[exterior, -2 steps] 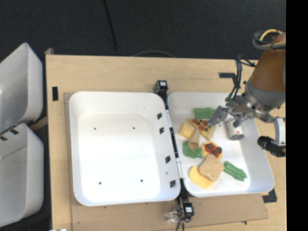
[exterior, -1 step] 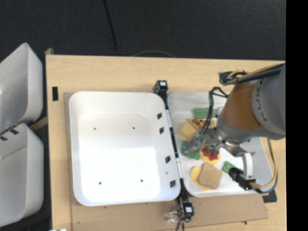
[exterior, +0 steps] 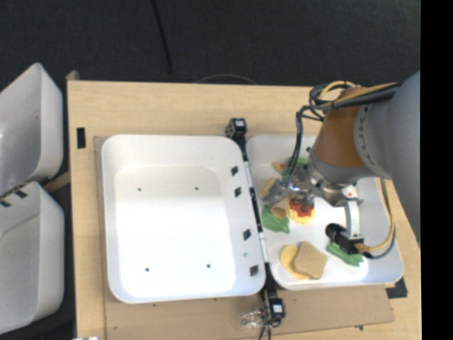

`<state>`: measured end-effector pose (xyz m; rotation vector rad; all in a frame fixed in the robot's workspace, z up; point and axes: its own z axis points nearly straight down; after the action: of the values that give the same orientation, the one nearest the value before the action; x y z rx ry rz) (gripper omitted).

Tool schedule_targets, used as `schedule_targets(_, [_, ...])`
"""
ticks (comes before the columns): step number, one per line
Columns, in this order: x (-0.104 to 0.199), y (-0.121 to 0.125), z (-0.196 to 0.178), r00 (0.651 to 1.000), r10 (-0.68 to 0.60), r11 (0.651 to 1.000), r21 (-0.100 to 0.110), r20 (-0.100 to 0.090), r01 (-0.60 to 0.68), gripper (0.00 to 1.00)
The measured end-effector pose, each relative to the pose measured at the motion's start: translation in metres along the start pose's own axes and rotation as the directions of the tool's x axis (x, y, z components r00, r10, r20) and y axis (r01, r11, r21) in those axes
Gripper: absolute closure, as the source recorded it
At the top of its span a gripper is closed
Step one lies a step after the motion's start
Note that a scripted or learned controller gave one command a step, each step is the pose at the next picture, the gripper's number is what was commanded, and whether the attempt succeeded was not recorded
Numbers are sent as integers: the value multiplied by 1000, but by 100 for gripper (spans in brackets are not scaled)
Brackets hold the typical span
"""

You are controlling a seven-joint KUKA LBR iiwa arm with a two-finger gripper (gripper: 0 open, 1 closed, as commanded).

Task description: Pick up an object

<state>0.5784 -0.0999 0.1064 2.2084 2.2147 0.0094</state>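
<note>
Gripper [exterior: 297, 193] first: reaching in from 3 o'clock and hanging low over the middle of the right bin [exterior: 379, 271], right among the small things there. Not showing whether open or closed, so not being able to tell, and not showing anything held.

Counting two white bins. Seeing the left bin [exterior: 173, 218] lying at 9 o'clock of the gripper.

Counting, in the right bin, three green pieces: one [exterior: 274, 222] sitting at 7 o'clock of the gripper, one [exterior: 302, 163] peeking out at 12 o'clock, one [exterior: 345, 254] lying at 5 o'clock. Counting two yellow pieces: a small one [exterior: 269, 188] at 9 o'clock near the bin's left wall, and a round one [exterior: 288, 255] at 6 o'clock, touching a single tan slab [exterior: 310, 261] just to its right. Spotting one red piece [exterior: 304, 207] sitting just under the gripper.

Ending at 2 o'clock with the grey arm [exterior: 386, 129] and its orange band [exterior: 338, 137].
</note>
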Motion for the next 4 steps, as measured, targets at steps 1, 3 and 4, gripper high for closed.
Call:
schedule_targets(1, [-71, -36, 0, 1000, 6, 1000, -1, 1, -6, 0])
schedule_targets(3, [-104, -42, 0, 1000, 5, 1000, -1, 0, -5, 0])
schedule_targets(4, [-91, 60, 1, 1000, -3, 1000, -2, 1, 3, 0])
